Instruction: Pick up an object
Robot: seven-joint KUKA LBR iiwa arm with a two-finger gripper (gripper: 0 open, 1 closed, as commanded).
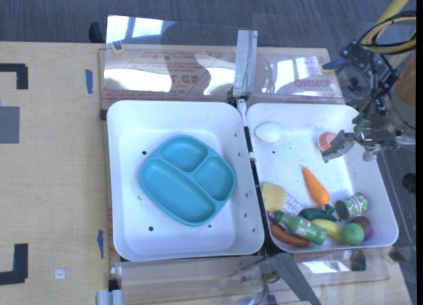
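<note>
Two white bins are noted: a divided teal plate point(188, 179) in the left; the gripper point(338, 146) is seen over the right bin point(291, 158), its grasp state indeterminable.

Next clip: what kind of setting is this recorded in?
Most likely a robot lab bench set up for pick-up trials, not a kitchen. Two shallow white bins sit on a wooden bench, one with a blue divided plate, the other with toy food such as a carrot, under a cabled gripper.
</note>
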